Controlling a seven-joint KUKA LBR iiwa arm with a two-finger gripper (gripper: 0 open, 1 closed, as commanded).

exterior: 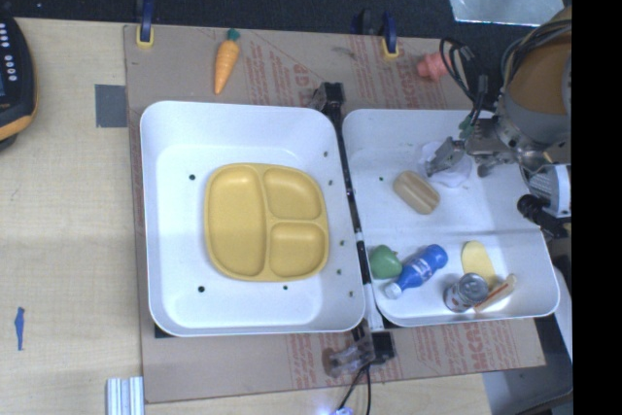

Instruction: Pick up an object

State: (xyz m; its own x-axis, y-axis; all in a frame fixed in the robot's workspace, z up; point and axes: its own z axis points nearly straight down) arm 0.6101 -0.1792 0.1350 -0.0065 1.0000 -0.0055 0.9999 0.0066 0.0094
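A: What lies lowest in the frame?
B: In the right bin (544,306), a silver can (469,291), a blue bottle (420,268), a green object (385,261) and a yellow piece (477,258); higher up, a tan block (416,192).
A: And the tool (453,158)?
B: Upper right, just above that block; open or closed, I cannot tell; nothing looks lifted, so the pick seems undone; the yellow tray (267,221) sits in the left bin (165,209).

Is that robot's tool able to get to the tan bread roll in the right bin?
Probably yes. The tool hovers just right of the bread roll, with bare bin floor between them and nothing lying on the roll.
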